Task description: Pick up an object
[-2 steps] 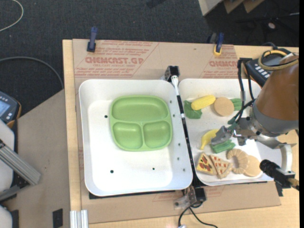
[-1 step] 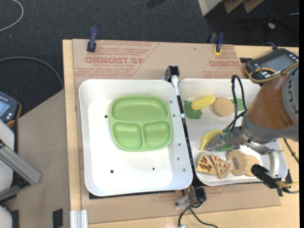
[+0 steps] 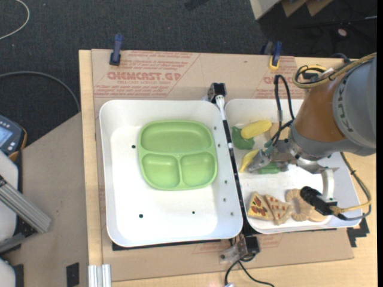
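pizza slice [image 3: 267, 208] lies just below the hand [image 3: 258, 162], which sits low among the toys, reaching to grasp; its grip, i cannot tell. next: lift and check.

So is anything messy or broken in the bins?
Nothing looks broken or spilled. The green divided plastic plate lies flat in the left white bin. In the right white bin, the yellow toy corn, toy pizza slice and other toy foods lie jumbled, and the gripper is among them.
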